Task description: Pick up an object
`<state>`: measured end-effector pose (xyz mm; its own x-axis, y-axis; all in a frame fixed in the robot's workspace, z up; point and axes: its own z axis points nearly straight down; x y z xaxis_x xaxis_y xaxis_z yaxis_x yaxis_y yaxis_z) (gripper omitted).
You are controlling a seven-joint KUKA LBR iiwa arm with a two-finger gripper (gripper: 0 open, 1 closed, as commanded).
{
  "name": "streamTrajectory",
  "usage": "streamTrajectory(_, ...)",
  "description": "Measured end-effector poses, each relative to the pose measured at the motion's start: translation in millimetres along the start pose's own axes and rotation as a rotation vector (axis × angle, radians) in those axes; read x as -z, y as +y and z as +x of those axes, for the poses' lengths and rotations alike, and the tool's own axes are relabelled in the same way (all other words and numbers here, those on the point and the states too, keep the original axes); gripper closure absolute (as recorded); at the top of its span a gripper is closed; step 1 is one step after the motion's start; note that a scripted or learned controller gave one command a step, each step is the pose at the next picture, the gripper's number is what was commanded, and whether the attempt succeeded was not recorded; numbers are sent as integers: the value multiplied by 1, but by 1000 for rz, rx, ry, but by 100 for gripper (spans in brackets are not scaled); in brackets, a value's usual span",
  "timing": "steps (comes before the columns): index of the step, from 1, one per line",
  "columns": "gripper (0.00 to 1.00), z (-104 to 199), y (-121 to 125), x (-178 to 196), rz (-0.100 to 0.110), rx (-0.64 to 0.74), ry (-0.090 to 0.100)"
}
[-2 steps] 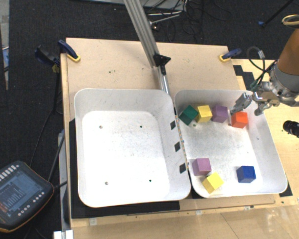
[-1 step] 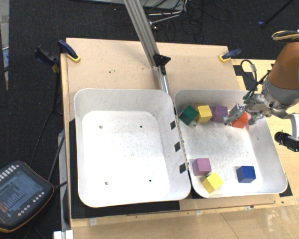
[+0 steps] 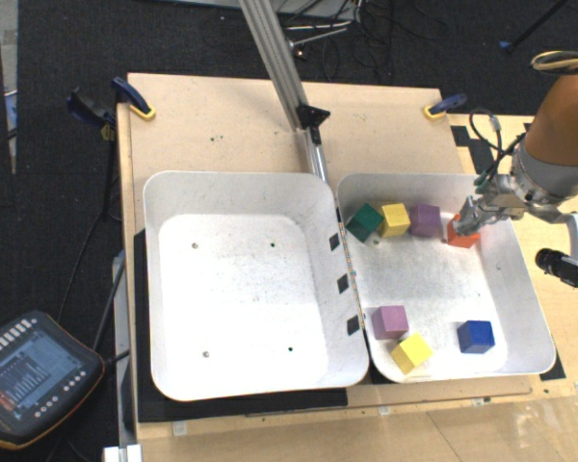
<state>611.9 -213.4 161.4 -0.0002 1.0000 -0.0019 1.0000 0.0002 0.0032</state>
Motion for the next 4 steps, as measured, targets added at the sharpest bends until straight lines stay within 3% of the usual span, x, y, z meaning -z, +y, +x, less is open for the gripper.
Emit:
streamTrajectory(1, 100, 0, 0, 64, -5, 2, -1)
streamTrajectory(2, 100, 0, 1, 85, -1, 2, 0)
streamTrajectory(4, 100, 108, -6, 64, 4, 7, 4)
